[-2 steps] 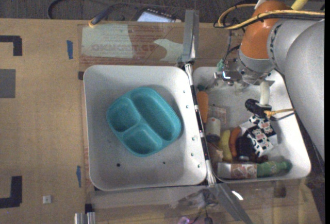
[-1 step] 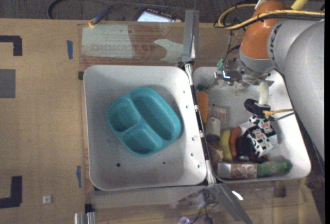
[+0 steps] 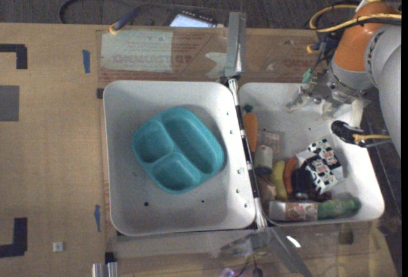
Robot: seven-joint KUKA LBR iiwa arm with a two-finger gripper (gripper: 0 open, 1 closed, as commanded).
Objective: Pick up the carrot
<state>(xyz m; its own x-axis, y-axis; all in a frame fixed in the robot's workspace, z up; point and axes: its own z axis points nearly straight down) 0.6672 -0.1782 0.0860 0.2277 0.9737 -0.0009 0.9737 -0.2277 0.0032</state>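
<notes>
The carrot (image 3: 250, 130) lies in the right bin (image 3: 280, 96), close against its left wall, long axis running up and down the view, with a dark green stub at its upper end. Nothing touches it from above. The gripper (image 3: 310, 96) sits well apart from it, over the upper right part of the same bin — a pale metallic cluster below the arm's orange band (image 3: 357, 53). It is blurred and small, so I cannot tell how it is set, and nothing shows in its grasp.

Lower in the right bin the objects crowd together and are hard to separate: a small white-capped jar (image 3: 264, 156), a yellow banana-like piece (image 3: 278, 172), an orange-red item (image 3: 291, 170) partly tucked under a black-and-white patterned box (image 3: 324, 163), and a bottle with a green end (image 3: 312, 209) lying along the bottom wall. The arm is cut off at the frame's right side.

The left bin (image 3: 121, 199) holds a teal divided plate (image 3: 178, 149) — three compartments, tilted diagonally.
</notes>
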